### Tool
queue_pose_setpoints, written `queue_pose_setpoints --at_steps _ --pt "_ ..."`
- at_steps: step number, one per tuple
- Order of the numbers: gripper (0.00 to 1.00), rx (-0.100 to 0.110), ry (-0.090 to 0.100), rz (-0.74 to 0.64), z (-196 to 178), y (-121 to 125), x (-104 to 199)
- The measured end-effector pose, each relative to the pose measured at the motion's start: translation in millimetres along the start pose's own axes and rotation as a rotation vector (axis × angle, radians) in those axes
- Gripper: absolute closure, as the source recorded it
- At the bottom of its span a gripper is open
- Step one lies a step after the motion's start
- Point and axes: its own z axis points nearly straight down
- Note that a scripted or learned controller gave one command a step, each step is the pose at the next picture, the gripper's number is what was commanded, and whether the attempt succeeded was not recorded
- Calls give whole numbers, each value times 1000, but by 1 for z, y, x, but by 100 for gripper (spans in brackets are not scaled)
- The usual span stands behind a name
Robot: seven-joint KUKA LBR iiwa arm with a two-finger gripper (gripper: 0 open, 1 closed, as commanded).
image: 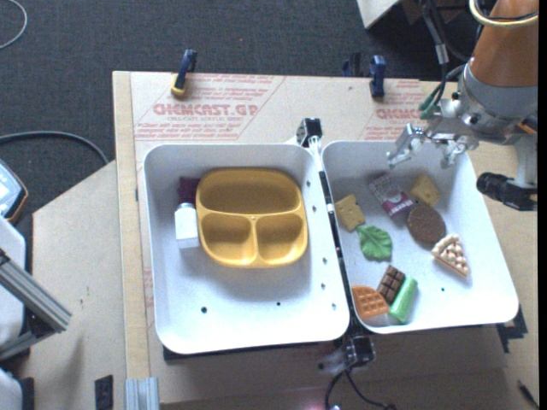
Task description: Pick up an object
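My gripper point(423, 155) hangs open above the far part of the right bin point(491, 272), with nothing between its fingers. Just below it lie a maroon packet point(391, 197) and a tan cracker point(425, 190). Toward the front of the bin are a brown round cookie point(425, 225), a pizza slice point(450, 255), a green leaf point(374, 242) and a yellow cheese piece point(348, 212). At the front edge sit a waffle point(369, 301), a chocolate bar point(391, 283) and a green pickle-like piece point(403, 301).
The left bin point(231, 319) holds a yellow divided plate point(251, 216), with a white bottle point(186, 225) and a dark maroon item point(189, 186) at the plate's left. Clamps point(182, 73) hold the bench board at the back.
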Motion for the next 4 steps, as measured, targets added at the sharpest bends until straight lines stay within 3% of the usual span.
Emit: queue_pose_setpoints --at_steps 1,4 --pt "0 -14 -1 -2 -8 2 0" --pt "0 -8 -1 -1 130 -7 -7"
